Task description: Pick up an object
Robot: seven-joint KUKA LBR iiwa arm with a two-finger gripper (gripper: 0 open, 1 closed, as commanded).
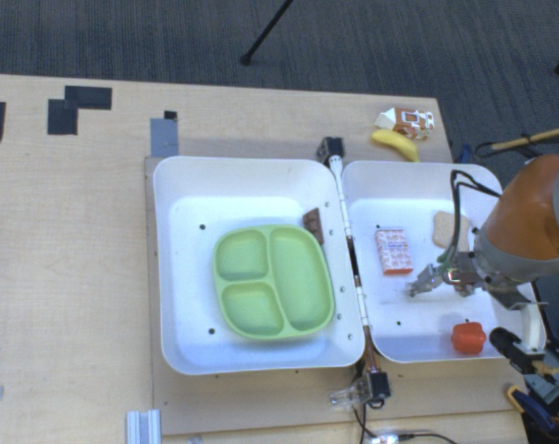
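Divided plate (274, 282) in left bin (182, 248) — packet (392, 251), tomato (468, 338) in right bin (400, 192).
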